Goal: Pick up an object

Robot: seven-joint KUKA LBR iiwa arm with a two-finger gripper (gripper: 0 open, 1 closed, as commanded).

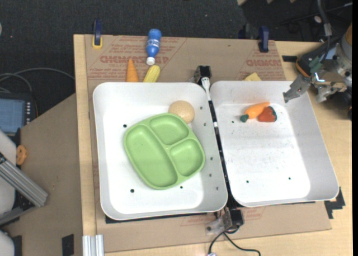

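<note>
- the grey two-finger gripper (295,91) hangs at the upper right corner of the right-hand shallow white bin (279,165), reaching in from the right; whether it is open or closed cannot be told at this angle, and nothing is seen in its grasp.
- the likeliest thing to pick, a small orange toy carrot with a dark green tip (254,111), lies in the upper part of that bin, touching a small red rounded toy (268,115) on its right side; both sit near the gripper, to its left and a little lower.
- judged by their look, both are light, stiff plastic play food with smooth, possibly slippery skins; the carrot's tapered body may squirt out of a pinch, so a hold across its thicker middle seems safest, though the red piece pressed against it leaves little room on that side.
- in the left-hand shallow white bin (112,182) rests a light green three-compartment plastic plate (162,151), with a beige rounded object (182,111) just beyond its upper edge.
- outside the bins, on the brown cardboard sheet (224,53), lie a small blue and white bottle (152,46), a second orange carrot-like toy (131,71) and a yellow corn-like toy (151,73).
</note>
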